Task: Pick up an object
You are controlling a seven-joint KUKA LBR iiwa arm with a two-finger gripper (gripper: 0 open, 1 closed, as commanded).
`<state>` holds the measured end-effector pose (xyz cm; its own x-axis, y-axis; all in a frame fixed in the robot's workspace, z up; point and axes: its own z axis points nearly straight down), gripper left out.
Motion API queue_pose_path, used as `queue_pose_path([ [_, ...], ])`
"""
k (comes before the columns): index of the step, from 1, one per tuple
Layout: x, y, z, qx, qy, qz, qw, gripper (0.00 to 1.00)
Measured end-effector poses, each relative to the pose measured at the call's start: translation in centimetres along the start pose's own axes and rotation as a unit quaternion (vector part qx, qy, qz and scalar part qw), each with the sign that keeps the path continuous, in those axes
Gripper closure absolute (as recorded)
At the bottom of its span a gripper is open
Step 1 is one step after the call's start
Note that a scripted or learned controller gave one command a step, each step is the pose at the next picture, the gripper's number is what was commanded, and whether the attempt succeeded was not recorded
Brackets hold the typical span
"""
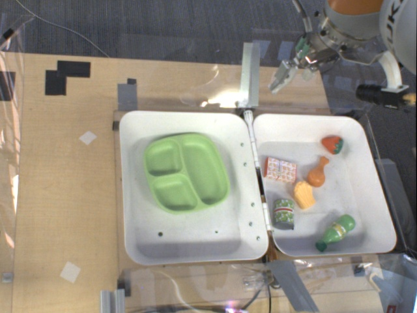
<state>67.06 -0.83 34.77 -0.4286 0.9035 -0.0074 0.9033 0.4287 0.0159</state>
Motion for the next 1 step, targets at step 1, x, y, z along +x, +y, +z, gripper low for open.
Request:
queue_pose_path([
  [1, -4.01, -1.88, -14.8, -0.002, -0.003, -0.069, 0.9976, 0.0],
])
